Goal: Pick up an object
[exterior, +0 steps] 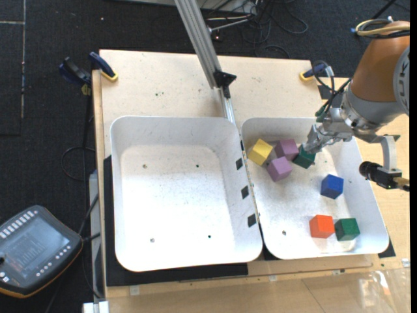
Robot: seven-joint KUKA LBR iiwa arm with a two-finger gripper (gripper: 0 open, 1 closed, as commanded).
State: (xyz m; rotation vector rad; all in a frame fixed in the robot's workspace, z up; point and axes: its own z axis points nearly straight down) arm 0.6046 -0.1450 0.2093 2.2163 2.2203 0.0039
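Gripper (pixel 309 150) clamped on dark green block (pixel 303 158), just right of purple cubes (pixel 283 158), blue cube (pixel 331 186) apart, right bin (pixel 371 201) rim beyond.

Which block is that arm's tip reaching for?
Look in the right bin, at its far end where the end effector comes down. At its tip sits a dark green block, beside two purple blocks. A second green block lies apart, next to the orange one.

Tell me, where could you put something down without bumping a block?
The left bin has a bare floor. In the right bin, there's room between the blue block and the divider. Crowded: the yellow block and purple blocks near the end effector.
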